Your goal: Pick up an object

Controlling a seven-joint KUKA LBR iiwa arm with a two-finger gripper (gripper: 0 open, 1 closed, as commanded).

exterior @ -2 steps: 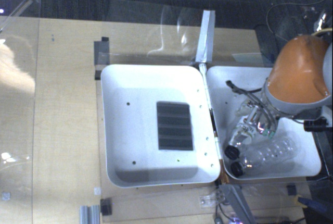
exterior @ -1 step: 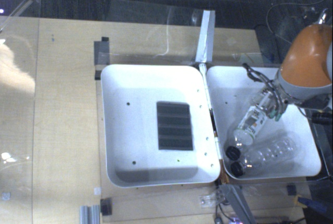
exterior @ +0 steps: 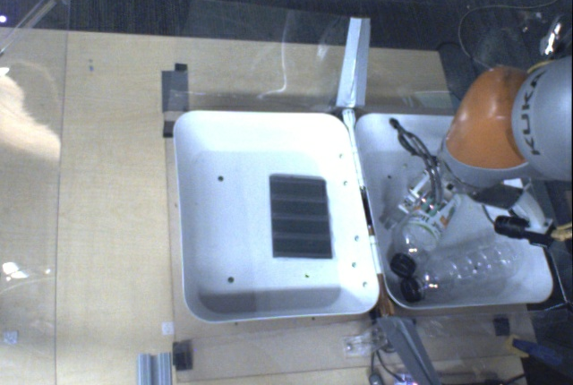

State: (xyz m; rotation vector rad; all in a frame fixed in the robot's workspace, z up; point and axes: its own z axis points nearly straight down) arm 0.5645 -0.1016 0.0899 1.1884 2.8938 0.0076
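Observation:
My gripper hangs low in the left half of the right bin, under the grey arm with its orange band. Just below its tip lies a clear plastic cup-like object, touching or nearly touching it; I cannot tell which. A clear bumpy plastic piece lies along the bin's front right. Two small black round things rest at the front left corner. A black ribbed rectangular block lies flat in the middle of the left bin.
A divider wall separates the two bins, close to the gripper's left. A black cable curls at the back of the right bin. A metal bracket stands behind the bins. Light wooden bench surrounds them.

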